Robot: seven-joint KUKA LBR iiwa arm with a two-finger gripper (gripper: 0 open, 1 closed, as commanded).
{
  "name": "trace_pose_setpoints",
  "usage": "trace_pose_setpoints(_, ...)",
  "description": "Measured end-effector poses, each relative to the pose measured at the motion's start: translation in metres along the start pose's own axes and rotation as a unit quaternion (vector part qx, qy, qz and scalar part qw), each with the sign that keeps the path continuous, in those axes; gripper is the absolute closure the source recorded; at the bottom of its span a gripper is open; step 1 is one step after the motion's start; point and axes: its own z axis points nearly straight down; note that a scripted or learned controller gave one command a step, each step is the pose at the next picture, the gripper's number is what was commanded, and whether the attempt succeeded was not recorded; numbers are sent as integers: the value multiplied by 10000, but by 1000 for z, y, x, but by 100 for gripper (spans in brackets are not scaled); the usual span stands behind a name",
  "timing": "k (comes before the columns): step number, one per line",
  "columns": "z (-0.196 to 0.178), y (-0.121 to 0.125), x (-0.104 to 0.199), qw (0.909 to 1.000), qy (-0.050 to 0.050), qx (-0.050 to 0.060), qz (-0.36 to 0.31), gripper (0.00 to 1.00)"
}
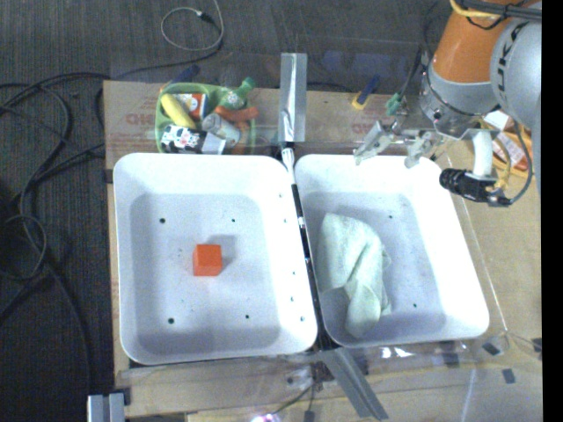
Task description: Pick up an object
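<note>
In the camera view, the gripper (393,146) hangs above the far rim of the right bin (457,236), its two fingers spread apart and holding nothing. A pale crumpled cloth (355,271) lies inside the right bin, nearer than the gripper and against that bin's left wall. An orange cube (208,259) sits in the left bin (149,236), well apart from the right bin's contents. Judging risk: the cloth is limp, so a closing pinch may catch only a fold and slip; its thickness seems uneven, though the slant view leaves that uncertain.
</note>
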Motion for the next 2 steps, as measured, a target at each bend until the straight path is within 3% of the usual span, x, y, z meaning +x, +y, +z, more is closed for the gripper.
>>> trace_pose_setpoints(1, 62, -55, -42, 10000, -13, 1, 80, 0)
trace_pose_setpoints(2, 59, -97, -55, 9993, -10, -10, -382, 0)
